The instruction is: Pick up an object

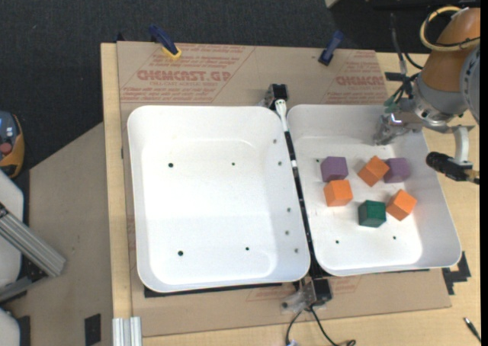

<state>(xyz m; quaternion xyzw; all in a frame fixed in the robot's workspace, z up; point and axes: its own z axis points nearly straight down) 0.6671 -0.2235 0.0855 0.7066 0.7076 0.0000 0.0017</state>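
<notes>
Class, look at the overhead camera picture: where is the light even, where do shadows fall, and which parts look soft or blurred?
Camera view: light is even and bright across both white bins, without harsh glare; the blocks, such as the green block, cast short soft shadows; the gripper looks small and slightly blurred, its fingers indistinct; the dark floor at the top lacks detail.

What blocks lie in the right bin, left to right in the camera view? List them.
Purple block → orange block → green block → orange block → purple block → orange block.
</notes>
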